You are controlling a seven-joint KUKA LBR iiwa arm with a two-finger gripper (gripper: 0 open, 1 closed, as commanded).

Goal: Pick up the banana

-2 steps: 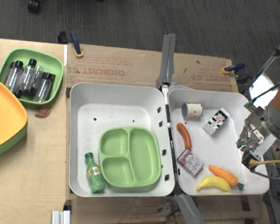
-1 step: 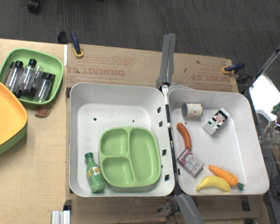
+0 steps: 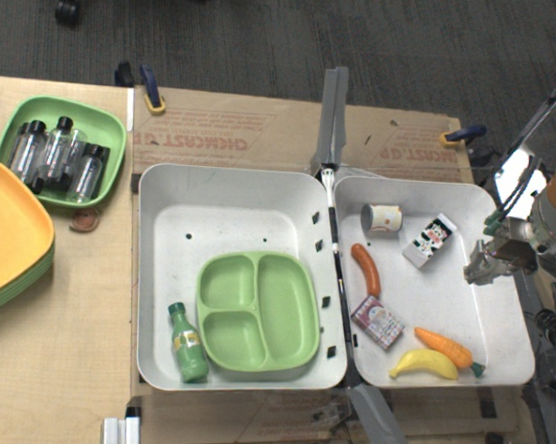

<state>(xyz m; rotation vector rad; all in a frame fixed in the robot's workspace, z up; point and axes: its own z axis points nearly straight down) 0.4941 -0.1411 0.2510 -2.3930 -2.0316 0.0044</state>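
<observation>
The banana [image 3: 425, 365] lies flat near the front edge of the right bin [image 3: 507, 315], its curve bowed up toward the carrot [image 3: 447, 348], which rests just behind it and appears to touch it or nearly so along its right half. To the banana's left, a little apart, sits a small pink packet [image 3: 378, 322], with a sausage [image 3: 366, 268] beyond that. Further back in the same bin are a tipped paper cup [image 3: 383, 217] and a small black-and-white carton [image 3: 429, 241]. The tool [image 3: 490, 260] hangs over the right side of this bin, well back from the banana and off to its right; nothing is seen in it, and whether it is spread or closed I cannot tell from this angle. The left bin [image 3: 163, 256] holds a green divided tray [image 3: 257, 311] and a green bottle [image 3: 186, 343]. By my reading the task is at its start: the banana is untouched, so the approach, the descent, the grasp and the lift all remain, and the carrot pressed close behind could crowd the grasp
</observation>
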